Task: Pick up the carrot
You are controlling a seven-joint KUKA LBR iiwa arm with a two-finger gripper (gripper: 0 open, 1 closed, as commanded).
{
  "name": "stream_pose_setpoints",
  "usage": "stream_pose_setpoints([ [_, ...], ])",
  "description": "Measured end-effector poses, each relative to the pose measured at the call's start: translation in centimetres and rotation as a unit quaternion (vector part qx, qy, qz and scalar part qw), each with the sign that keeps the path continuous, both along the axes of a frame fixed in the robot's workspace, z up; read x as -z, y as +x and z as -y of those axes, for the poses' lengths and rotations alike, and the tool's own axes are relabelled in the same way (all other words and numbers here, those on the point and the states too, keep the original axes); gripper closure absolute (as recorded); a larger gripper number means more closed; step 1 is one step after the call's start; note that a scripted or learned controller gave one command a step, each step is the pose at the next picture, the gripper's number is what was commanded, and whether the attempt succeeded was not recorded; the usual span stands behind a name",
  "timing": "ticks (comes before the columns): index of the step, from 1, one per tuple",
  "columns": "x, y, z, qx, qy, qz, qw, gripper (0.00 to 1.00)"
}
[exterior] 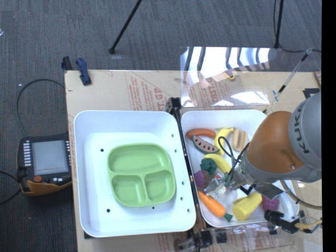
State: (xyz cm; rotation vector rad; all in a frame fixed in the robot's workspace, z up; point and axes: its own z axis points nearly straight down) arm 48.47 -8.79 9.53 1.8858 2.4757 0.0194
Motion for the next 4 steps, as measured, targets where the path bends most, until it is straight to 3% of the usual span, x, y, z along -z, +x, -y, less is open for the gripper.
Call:
stream_pose_setpoints([
  [1,0.1,-0.3,0.3,0.093,0.0077,-0.007,0.9956,0.0],
  [2,-9.2,-0.8,-4.7,-0.062,0.0039,-0.016,0.998,0.0],
  [3,1.2,-1.2,1.0,-0.139,0.0031,-0.021,0.99,0.0],
  [4,0.1,-1.1,0.8,-0.136,0.0048,-0.019,0.9905,1.0],
])
